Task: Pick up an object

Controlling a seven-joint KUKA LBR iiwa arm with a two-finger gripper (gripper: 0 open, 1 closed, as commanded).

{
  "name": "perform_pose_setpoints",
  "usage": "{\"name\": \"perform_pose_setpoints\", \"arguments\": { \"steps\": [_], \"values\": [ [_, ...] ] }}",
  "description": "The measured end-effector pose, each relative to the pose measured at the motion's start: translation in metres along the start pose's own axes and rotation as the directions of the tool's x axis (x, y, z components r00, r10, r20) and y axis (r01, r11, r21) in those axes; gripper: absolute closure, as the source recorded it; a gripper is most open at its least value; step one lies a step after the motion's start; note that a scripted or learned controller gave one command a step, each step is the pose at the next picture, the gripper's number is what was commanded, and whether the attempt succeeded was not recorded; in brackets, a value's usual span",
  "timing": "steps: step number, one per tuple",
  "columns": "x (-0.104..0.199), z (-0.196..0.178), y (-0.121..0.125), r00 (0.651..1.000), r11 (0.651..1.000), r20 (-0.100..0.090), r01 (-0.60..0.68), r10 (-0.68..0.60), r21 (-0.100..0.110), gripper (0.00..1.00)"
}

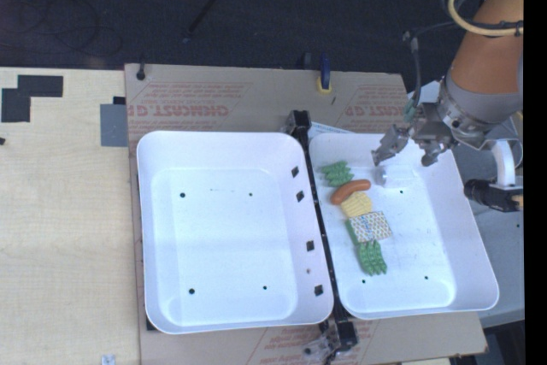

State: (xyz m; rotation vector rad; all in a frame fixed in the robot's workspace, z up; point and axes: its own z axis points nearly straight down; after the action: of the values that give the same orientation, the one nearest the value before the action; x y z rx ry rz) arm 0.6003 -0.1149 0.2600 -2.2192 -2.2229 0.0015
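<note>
Lying left of and below the jaws: orange sausage [350,190].

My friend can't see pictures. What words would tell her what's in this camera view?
A robot gripper hovers open, holding nothing, above the right white bin, beside a small cluster of toys: an orange hot dog, green pieces, a yellow block and a patterned block. The left bin sits alongside.

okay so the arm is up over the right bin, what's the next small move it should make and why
Probably shift the gripper toward the left side of the right bin and lower it over the orange piece. The fingers look spread with nothing between them, and the items cluster near the divider, apart from the gripper.
</note>
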Motion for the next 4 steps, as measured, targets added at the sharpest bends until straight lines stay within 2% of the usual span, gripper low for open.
{"name": "perform_pose_setpoints", "arguments": {
  "steps": [1, 2, 3, 4],
  "values": [
    [-0.001, -0.010, 0.000, 1.000, 1.000, 0.000, 0.000, 0.000, 0.001, 1.00],
    [0.021, -0.007, -0.087, 1.000, 1.000, -0.003, -0.004, 0.004, 0.007, 1.00],
    [0.089, -0.003, -0.085, 1.000, 1.000, -0.003, 0.005, -0.005, 0.004, 1.00],
    [0.132, -0.084, -0.065, 1.000, 1.000, -0.002, 0.004, -0.004, -0.007, 1.00]
  ]
}}
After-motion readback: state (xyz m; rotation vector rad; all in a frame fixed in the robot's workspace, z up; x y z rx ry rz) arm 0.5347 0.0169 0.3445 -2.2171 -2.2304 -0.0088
